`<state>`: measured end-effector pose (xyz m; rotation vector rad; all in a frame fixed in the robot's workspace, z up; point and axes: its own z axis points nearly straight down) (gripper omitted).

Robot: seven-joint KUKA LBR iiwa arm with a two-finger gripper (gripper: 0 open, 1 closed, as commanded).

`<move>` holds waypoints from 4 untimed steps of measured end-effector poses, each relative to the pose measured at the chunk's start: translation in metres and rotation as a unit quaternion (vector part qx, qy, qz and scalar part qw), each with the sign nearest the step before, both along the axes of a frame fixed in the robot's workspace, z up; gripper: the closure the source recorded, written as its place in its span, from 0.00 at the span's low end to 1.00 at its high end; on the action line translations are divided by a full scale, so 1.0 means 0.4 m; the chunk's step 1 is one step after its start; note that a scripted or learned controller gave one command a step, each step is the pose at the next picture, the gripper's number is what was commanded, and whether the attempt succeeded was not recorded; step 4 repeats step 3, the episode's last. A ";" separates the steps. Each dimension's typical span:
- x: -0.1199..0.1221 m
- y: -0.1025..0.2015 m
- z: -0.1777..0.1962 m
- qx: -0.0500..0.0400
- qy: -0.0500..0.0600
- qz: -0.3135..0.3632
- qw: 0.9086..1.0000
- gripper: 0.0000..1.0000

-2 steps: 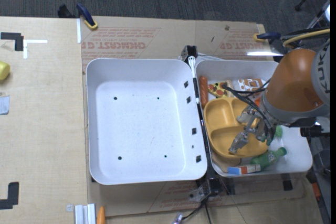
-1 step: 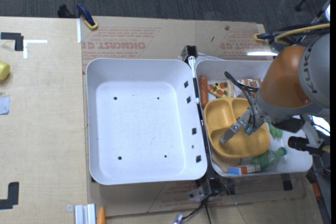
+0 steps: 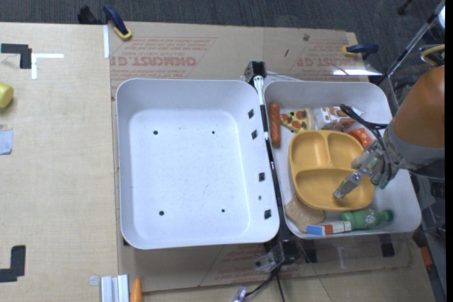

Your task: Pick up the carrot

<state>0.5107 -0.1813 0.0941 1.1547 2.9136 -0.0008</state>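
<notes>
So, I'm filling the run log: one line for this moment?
gripper over yellow divided plate, right bin | carrot beyond plate, not held | left bin

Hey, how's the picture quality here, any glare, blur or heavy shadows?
Camera view: lighting is even and soft, with faint shadows inside the left bin; no strong glare on the white plastic; the gripper over the yellow plate looks slightly blurred; small items in the right bin are low in detail.

Grey arm point(image 3: 417, 131) from right, wrist angled down-left
</notes>
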 end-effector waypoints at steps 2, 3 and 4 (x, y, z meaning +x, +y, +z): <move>0.009 -0.002 0.028 -0.002 -0.005 0.001 1.000 0.00; 0.003 -0.041 0.008 0.009 -0.005 -0.197 0.980 0.00; 0.003 -0.041 0.008 0.009 -0.005 -0.197 0.980 0.00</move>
